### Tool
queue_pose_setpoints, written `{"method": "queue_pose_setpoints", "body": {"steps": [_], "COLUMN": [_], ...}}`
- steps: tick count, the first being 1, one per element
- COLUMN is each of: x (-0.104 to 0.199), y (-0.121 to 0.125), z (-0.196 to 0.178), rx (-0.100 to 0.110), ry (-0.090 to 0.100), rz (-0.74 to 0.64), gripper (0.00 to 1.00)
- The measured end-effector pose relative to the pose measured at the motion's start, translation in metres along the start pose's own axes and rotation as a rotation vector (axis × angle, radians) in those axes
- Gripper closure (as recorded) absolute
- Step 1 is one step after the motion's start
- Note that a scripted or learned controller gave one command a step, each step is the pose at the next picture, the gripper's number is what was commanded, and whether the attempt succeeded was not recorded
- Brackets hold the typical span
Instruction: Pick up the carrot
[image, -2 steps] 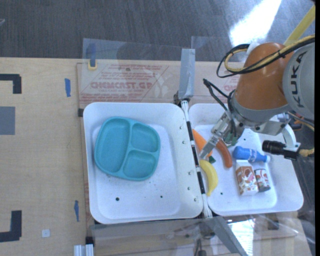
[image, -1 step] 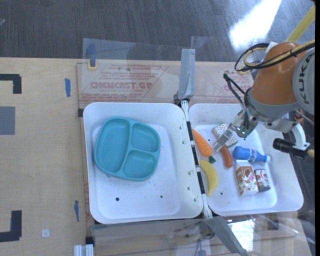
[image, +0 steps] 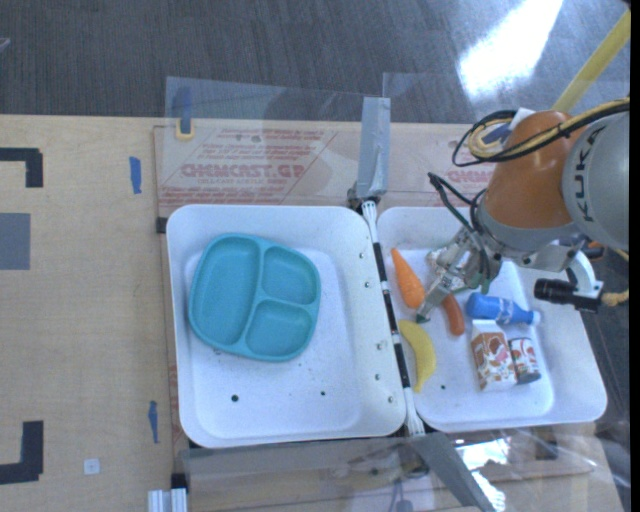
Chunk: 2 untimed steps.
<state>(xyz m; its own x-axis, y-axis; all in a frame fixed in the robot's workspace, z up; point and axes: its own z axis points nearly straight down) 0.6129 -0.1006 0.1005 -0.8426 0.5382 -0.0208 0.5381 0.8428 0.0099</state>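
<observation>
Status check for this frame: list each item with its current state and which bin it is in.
carrot: lying loose, right bin
gripper: low, beside the carrot
banana: lying, right bin
blue bottle: on its side, right bin
blue plate: flat, left bin

Even, bright overhead illumination; glare patch on the floor (image: 500, 50) at upper right; soft shadows; slight overall blur.

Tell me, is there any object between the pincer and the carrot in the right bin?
Nothing visible stands between them. The pincer hangs just right of the orange tapered carrot, with bare white bin floor between. The small orange sausage-shaped piece and the yellow banana lie lower, off that path.
</observation>
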Motion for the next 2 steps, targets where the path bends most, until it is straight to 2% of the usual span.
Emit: {"method": "queue_pose_setpoints", "body": {"steps": [1,2], "x": [-0.003,0.002], "y": [0.001,0.003], "z": [-0.012,0.012], "rx": [-0.006,0.010], "ry": [-0.011,0.010], "rz": [0.004,0.469], "gripper": [1.00,1.00]}}
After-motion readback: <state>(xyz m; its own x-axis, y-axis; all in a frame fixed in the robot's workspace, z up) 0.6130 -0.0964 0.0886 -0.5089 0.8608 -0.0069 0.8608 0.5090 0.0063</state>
